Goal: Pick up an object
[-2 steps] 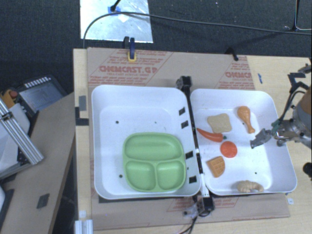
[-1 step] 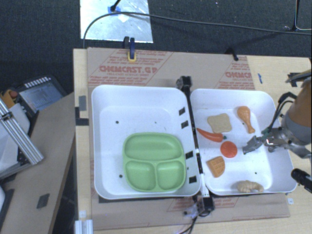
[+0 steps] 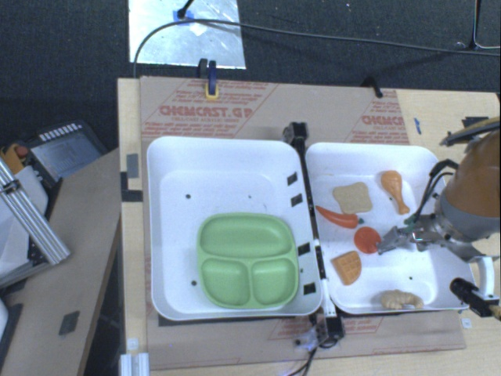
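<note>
Round red tomato (image 3: 366, 240) — flat, glossy

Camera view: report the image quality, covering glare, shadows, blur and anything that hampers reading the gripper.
Camera view: lighting is even and soft, with faint shadows inside the white bins; the metal sheet at the top shows bright glare; the whole frame is slightly soft and low in detail; the gripper near the red tomato is small and blurred, so its fingers cannot be read.

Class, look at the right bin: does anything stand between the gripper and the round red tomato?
Nothing visible does. The gripper sits just right of the round red tomato, and the orange wedge and long red chilli pepper lie off to the sides.
</note>
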You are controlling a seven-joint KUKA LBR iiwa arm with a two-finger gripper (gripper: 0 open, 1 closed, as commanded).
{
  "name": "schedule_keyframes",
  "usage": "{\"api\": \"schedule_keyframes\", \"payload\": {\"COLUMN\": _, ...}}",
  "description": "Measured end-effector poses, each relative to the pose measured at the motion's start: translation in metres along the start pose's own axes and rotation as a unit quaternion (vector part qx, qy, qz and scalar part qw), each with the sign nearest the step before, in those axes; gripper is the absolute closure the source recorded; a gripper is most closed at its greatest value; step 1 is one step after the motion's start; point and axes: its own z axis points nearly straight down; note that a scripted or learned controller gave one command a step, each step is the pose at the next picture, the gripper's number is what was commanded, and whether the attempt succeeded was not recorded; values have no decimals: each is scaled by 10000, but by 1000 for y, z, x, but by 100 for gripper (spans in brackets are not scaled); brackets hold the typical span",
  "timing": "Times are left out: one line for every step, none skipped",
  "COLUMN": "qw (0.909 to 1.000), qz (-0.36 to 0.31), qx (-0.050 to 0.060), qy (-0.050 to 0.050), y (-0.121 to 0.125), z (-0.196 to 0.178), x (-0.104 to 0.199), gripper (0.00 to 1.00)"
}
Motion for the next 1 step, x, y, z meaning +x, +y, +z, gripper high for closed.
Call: {"api": "schedule_keyframes", "payload": {"qw": 10000, "qz": 5, "qx": -18, "qy": -7, "y": 1, "z": 16, "x": -1, "gripper": 0}}
